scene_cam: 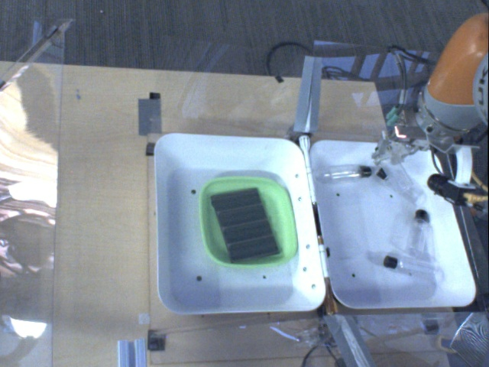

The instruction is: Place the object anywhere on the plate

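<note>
A pale wooden bench (84,228) carries two shallow white bins. In the left bin (172,228) a green plate (286,220) already holds the dark ribbed block (244,225). The gripper (393,145) hovers over the right bin's (451,281) far edge, above clear black-capped vials (409,264); whether its fingers are spread cannot be told.

Robot arm (458,90), upper right: a rounded, glossy orange band caps the wrist, bordered on its right by a strip of light grey housing. Beneath the orange sits a grey collar ring. Below it hangs the tool (393,145), a small assembly of pale metal and translucent parts with a green spot and a reddish spot. Dark cables loop behind the arm.
</note>
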Robot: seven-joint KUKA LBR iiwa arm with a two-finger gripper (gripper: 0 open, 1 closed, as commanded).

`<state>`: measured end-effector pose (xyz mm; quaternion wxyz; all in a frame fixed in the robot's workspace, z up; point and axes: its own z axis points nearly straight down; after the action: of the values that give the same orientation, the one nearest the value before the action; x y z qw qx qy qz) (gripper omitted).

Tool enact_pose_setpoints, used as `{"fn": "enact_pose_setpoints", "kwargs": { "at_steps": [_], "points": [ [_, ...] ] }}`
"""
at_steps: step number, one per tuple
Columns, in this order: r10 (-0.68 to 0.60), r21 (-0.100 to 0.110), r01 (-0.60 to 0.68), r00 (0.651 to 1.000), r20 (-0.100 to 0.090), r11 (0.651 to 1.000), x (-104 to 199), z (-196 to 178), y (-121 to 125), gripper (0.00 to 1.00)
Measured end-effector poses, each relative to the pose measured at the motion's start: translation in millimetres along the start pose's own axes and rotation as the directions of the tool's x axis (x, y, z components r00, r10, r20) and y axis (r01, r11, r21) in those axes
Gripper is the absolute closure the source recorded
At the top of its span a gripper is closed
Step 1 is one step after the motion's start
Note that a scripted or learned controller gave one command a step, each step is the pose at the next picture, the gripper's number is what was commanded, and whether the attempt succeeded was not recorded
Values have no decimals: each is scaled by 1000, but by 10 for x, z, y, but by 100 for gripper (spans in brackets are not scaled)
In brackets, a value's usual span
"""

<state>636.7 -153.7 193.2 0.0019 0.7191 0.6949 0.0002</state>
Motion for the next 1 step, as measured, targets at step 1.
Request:
{"fn": "enact_pose_setpoints", "kwargs": {
  "at_steps": [1],
  "points": [
    [-78, 4, 78, 997, -3, 997, 815, 114, -403, 100]
  ]
}}
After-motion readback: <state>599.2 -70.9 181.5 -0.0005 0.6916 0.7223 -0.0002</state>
